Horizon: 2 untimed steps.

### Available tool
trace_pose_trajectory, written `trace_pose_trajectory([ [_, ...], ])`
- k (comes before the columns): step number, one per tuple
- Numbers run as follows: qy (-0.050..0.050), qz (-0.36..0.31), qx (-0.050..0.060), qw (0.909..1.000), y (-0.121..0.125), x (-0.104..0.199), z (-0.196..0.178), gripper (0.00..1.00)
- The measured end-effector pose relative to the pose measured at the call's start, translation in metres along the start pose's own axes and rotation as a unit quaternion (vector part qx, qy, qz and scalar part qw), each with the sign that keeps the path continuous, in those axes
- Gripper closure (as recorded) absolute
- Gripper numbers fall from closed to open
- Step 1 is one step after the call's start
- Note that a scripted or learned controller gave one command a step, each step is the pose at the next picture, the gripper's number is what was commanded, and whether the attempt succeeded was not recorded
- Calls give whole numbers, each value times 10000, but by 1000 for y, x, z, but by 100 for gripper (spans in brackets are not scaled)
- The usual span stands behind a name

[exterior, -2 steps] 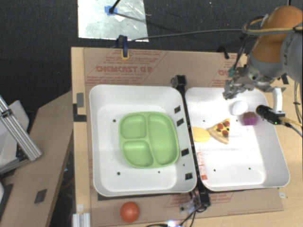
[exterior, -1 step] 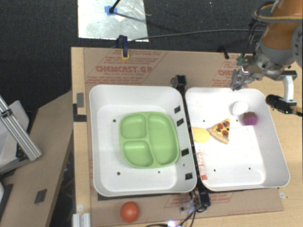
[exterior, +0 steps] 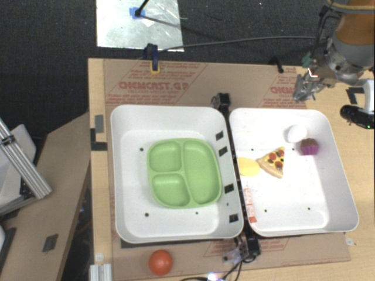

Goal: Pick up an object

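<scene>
Grey arm (exterior: 351,28) reaching from upper right, gripper (exterior: 304,91) hovering above right bin's (exterior: 340,186) far edge, finger state impossible to tell.

Robotics lab — cardboard-covered bench (exterior: 193,81); twin white bins (exterior: 126,127); cabling (exterior: 246,40)

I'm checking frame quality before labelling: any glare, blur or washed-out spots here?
Camera view: the white ball nearly blends into the bright right bin; the foil sheet up top glares; the gripper looks soft; the green tray is evenly lit.
</scene>
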<state>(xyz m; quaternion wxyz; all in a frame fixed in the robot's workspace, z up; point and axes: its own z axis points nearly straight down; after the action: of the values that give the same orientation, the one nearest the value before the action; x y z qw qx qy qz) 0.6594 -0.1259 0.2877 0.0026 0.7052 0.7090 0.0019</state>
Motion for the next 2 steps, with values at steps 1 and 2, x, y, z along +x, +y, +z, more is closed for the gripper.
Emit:
trace_pose_trajectory([
  [1, 11, -12, 34, 10000, -16, 46, 20, 100],
  [2, 15, -19, 33, 10000, -39, 103, 26, 100],
])
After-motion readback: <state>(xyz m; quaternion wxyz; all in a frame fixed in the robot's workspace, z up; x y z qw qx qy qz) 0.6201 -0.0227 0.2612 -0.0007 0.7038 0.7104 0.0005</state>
